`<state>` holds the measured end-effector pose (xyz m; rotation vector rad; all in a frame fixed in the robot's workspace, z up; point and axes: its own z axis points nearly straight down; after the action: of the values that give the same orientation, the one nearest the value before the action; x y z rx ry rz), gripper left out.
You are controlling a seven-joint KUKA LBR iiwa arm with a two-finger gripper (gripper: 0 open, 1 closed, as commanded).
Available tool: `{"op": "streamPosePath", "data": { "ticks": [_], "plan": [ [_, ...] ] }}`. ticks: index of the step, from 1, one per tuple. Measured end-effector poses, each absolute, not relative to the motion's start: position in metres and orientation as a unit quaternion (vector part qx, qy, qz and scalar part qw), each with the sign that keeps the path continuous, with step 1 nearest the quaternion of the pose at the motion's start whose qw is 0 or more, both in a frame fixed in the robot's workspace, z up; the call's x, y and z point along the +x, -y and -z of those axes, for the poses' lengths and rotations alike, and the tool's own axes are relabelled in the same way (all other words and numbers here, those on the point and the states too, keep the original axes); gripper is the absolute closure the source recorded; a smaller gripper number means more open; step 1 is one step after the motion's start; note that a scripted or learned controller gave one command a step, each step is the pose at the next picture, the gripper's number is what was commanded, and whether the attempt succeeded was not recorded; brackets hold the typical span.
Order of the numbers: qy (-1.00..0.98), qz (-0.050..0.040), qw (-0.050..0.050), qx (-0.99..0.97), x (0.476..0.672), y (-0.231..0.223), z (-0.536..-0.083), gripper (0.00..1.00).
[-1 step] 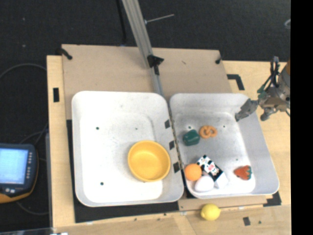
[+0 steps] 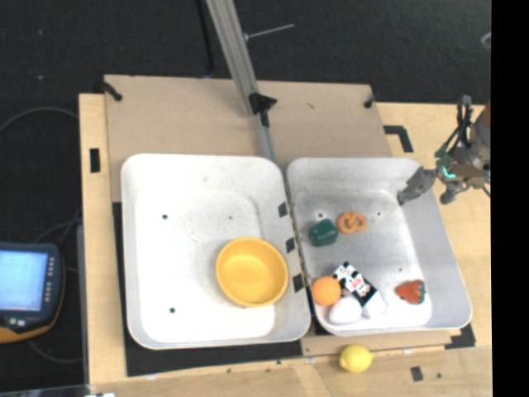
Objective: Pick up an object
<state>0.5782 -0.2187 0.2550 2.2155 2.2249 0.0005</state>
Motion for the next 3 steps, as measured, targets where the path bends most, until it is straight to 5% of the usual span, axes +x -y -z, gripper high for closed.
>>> {"op": "streamPosePath", "data": {
  "ticks": [3],
  "plan": [
    [-0.706, 0.0023, 0.000, 0.708, 0.582, 0.225, -0.101, 0.00]
  ]
}}
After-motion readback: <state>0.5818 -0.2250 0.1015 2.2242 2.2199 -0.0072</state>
